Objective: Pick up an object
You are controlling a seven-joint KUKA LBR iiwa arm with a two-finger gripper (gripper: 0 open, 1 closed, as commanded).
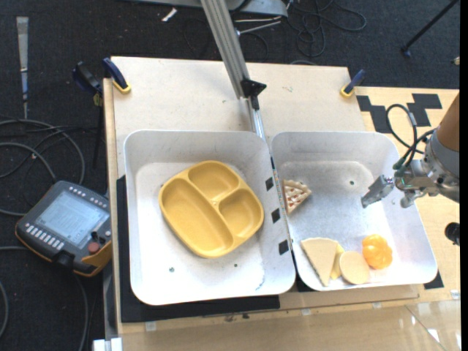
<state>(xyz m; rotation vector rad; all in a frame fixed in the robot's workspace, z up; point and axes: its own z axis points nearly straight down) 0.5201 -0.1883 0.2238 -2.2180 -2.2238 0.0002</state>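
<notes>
The right bin (333, 151) holds a small waffle piece (295, 194) by its left wall. Along its front edge lie a pale cheese wedge (319, 257), a round cream slice (355, 268) and an orange fruit (376, 251). My gripper (392, 194) hangs over the right side of this bin, above and behind the orange fruit. Its fingers are spread open with nothing between them.
The left bin (146, 159) holds a yellow divided plate (212, 207). A metal pole (228, 35) slants down to the wall between the two bins. A teach pendant (66, 225) lies on the floor to the left.
</notes>
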